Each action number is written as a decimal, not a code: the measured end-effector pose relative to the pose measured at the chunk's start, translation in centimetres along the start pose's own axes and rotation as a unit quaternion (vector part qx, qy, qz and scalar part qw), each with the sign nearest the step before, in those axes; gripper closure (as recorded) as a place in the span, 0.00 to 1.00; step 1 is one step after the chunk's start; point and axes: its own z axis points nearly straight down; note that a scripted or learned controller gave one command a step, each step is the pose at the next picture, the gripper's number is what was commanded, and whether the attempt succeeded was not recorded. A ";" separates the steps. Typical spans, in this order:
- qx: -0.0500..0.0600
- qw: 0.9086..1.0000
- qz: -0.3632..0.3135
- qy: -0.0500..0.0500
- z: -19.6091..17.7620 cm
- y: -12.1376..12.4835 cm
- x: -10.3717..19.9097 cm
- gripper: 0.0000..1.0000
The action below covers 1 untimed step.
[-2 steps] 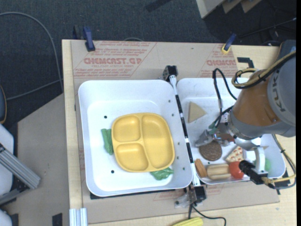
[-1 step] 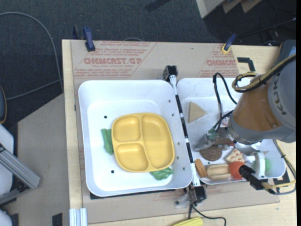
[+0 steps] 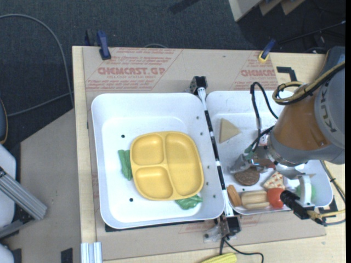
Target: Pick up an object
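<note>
Two shallow white bins sit side by side on the tabletop (image 3: pixel 164 70), which is covered with printed cardboard. The left bin (image 3: pixel 107 147) holds a yellow divided plate (image 3: pixel 166 164) with three compartments. A green leafy piece (image 3: pixel 125 164) pokes out from under the plate's left edge, and another green piece (image 3: pixel 189 203) shows at its lower right corner.

The right bin (image 3: pixel 236 100) holds the toy food. A tan wedge (image 3: pixel 227 130) lies by itself near the bin's upper left, well apart from the rest. A brown round patty (image 3: pixel 247 176) lies lower down. Along the bin's lower edge, a hot dog in a bun (image 3: pixel 249 198) lies beside a red piece (image 3: pixel 275 198), with a pizza slice (image 3: pixel 274 181) just above them and a white and green item (image 3: pixel 305 191) to their right.

The arm (image 3: pixel 307 130) reaches in from the right, and its bulk covers much of the right bin's upper right part. The gripper (image 3: pixel 247 161) hangs low over the bin, right above the patty and just beside its upper edge. Whether the metal fingers are spread or pressed together cannot be told from this angle, and nothing is visibly held between them. Black cables (image 3: pixel 260 100) loop from the wrist over the bin.
</note>
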 end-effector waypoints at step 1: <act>0.000 1.000 -0.001 -0.001 -9.0 4.9 4.7 1.00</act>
